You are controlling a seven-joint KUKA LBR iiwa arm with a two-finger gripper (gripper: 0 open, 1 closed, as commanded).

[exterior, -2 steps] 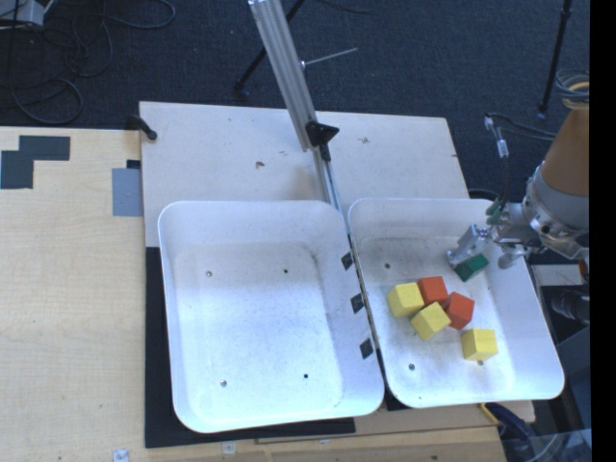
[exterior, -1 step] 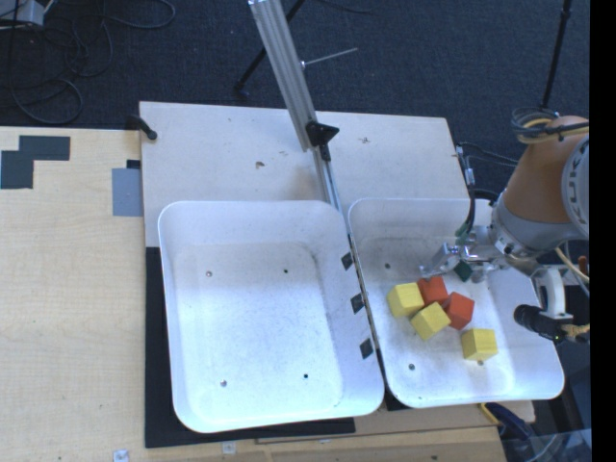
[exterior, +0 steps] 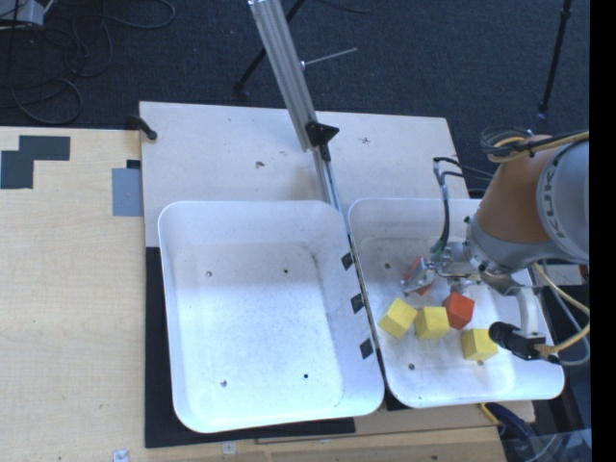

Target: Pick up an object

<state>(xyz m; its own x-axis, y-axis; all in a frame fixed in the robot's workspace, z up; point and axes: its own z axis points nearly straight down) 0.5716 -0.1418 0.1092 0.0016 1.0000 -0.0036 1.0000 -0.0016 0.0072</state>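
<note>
In the right bin lie three yellow blocks and one red-orange block. My gripper hangs low over the bin's middle, just above and left of the red-orange block and above the two left yellow blocks. Its fingers show red-tipped parts, and I see nothing held between them. The arm's orange band rises to the right of it.
The left bin sits beside the right one, split by a rim with black clips. A slanted metal rail rises behind the bins. Cables trail by the right bin's edge.
</note>
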